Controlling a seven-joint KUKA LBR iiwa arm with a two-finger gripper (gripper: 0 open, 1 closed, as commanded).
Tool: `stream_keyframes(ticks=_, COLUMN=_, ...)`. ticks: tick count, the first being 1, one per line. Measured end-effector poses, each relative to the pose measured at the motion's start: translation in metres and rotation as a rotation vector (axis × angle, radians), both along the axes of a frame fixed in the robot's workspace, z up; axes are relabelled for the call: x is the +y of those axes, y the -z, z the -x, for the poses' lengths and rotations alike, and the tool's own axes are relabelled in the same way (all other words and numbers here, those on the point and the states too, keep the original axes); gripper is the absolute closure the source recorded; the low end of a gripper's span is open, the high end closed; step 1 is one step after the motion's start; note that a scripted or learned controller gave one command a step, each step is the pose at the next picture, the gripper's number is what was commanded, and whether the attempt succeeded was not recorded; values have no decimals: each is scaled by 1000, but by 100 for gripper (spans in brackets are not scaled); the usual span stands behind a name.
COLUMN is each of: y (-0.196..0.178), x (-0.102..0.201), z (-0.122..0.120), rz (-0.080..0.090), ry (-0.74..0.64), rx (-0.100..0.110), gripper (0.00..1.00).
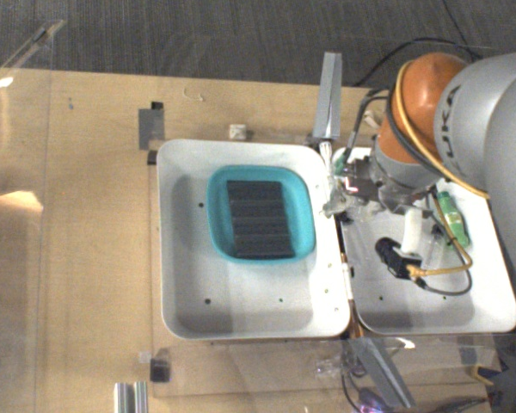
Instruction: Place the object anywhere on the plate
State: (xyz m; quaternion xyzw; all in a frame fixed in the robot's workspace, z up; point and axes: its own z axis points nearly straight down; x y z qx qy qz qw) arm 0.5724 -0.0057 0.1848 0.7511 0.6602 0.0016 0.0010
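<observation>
A teal plate [261, 212] with a dark ridged middle lies in the left bin [185, 299], toward its far side. In the right bin [490, 304], a small green object [452, 217] rests near the far right, partly under the arm. My gripper [392, 200] hangs over the far left part of the right bin, close to the wall between the bins. The grey wrist and its orange band hide most of it from above. The green object lies a little to the gripper's right, and I see nothing held.
A grey metal post [329, 95] stands behind the bins at their shared edge. Small brackets [152, 126] sit on the wooden bench around the bins. The bulky arm [490, 119] covers the right bin's far corner.
</observation>
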Motion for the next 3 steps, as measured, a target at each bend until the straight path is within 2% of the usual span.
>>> stream_keyframes(ticks=1, y=0, x=0, z=0, rz=0, ry=1, rx=0, gripper=0)
stream_keyframes(ticks=2, y=0, x=0, z=0, rz=0, ry=1, rx=0, gripper=0)
stream_keyframes(ticks=3, y=0, x=-20, z=-30, rz=1, ry=14, rx=0, gripper=0)
